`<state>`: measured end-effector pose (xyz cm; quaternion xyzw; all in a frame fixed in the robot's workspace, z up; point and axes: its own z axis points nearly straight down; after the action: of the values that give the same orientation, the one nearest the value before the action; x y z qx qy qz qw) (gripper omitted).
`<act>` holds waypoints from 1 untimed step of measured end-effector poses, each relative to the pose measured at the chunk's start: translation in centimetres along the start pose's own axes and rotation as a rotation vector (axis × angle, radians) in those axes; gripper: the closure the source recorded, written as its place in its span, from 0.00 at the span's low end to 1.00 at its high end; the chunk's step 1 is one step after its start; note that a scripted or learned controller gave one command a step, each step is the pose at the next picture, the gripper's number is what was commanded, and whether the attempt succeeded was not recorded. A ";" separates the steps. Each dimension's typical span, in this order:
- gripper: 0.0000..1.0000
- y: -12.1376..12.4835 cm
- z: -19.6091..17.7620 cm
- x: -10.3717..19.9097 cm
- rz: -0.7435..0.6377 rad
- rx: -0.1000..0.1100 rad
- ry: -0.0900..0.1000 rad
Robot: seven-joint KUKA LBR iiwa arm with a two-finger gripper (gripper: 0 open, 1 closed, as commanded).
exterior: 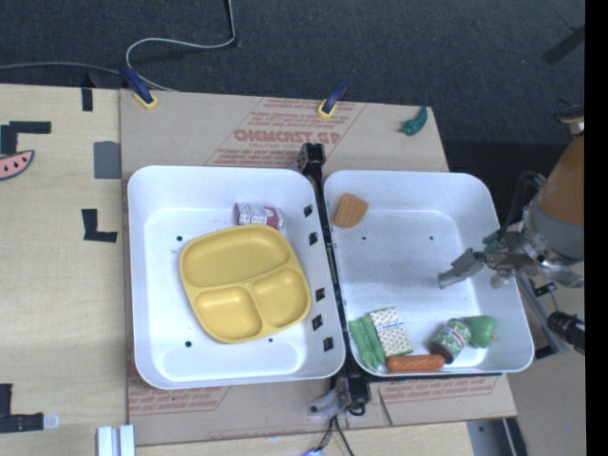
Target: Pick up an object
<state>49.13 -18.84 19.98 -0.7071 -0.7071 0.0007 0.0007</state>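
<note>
1. The jaws of the gripper point(454, 272) hang low at the right bin's point(408, 193) right edge; I cannot tell their spread.
2. Nearest below them lies the green toy point(463, 333), a likely pick.

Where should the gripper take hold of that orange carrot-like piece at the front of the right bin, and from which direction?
Probably across the middle of the orange carrot-like piece, coming straight down. It lies flat and long, parallel to the right bin front wall, with a green packet at its left end and a small jar just behind, so closing across its narrow width looks safest.
</note>
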 end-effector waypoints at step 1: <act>0.00 -0.6 10.6 -3.1 -0.001 -0.002 0.002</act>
<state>48.47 -21.95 9.38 -0.7066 -0.7076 -0.0006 0.0009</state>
